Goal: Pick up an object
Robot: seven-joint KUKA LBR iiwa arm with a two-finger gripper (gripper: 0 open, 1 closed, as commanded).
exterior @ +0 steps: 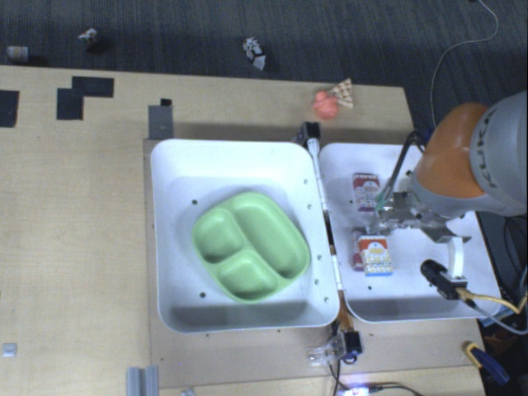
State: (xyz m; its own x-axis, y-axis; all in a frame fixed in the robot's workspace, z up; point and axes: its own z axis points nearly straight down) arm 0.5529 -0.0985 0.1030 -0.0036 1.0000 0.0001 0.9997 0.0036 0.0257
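From the overhead camera we saw a green divided plate (251, 244) lying in the left bin (177, 172). In the right bin (342, 167) lay two small red-and-white cartons: one (365, 190) nearer the far wall, the other (374, 254) closer to us. The gripper (388, 214) hung between them, just above the nearer carton; we could not tell how it was set.
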